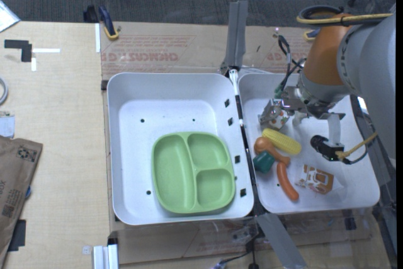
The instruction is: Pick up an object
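The right bin [352,195] holds a yellow corn cob [281,141], an orange sausage-shaped piece [287,184], a round orange piece [261,145], a dark green piece [263,162] and a small brown and white packet [315,179]. My gripper [275,113] hangs low in this bin's far left part, just above and behind the corn cob. Nothing is visibly held in it. The grey arm with its orange band [324,60] reaches in from the right.
In the left bin [126,135] lies a green divided plate [192,171]. A metal divider [237,34] stands between the bins at the back. A black cable loop [327,148] hangs from the wrist over the right bin.
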Tool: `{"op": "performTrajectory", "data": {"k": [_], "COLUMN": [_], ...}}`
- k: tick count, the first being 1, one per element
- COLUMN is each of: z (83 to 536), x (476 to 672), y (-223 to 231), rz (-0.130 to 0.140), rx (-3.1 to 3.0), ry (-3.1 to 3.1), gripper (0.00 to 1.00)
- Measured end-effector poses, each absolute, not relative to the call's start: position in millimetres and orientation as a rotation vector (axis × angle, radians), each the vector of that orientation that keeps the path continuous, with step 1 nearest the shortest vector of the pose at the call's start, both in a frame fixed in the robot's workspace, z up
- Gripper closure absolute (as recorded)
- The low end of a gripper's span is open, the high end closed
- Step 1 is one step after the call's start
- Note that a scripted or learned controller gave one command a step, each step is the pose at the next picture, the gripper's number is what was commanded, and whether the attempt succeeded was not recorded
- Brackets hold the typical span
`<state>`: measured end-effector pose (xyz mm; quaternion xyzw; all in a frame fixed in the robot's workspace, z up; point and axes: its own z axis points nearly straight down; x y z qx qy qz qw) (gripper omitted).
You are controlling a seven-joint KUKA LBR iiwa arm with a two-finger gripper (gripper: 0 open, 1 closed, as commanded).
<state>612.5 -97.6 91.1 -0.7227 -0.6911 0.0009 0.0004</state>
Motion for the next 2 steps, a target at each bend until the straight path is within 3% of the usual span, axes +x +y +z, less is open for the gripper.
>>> {"op": "performTrajectory", "data": {"k": [1, 2], "z": [99.9, 191.0], "x": [612.4, 609.7], "y": [-98.2, -35.4], "rz": [0.006, 0.004], "rx": [-2.267, -2.241], "ry": [-2.175, -2.201], "gripper": [1.0, 1.0]}}
